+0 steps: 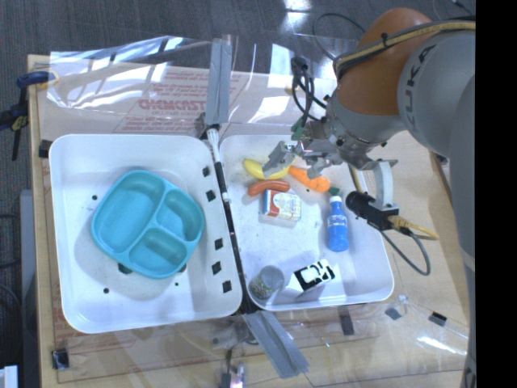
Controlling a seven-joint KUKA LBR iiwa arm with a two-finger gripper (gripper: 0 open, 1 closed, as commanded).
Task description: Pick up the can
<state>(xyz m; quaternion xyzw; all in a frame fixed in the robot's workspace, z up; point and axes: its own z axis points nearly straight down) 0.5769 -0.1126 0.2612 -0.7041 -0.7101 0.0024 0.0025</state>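
Two white bins sit side by side on my bench, clear plastic sheeting at twelve o'clock. Nearest, at six o'clock in the right bin, stands the can, upright against the front wall by the divider, beside a black-and-white box. I judge it light, rigid, slick-sided; best taken across its round body from above. Farther in, a blue bottle, a carton, a banana. My gripper hovers at twelve o'clock, well apart from the can, holding nothing; its opening I cannot tell. At nine o'clock, a blue tray.
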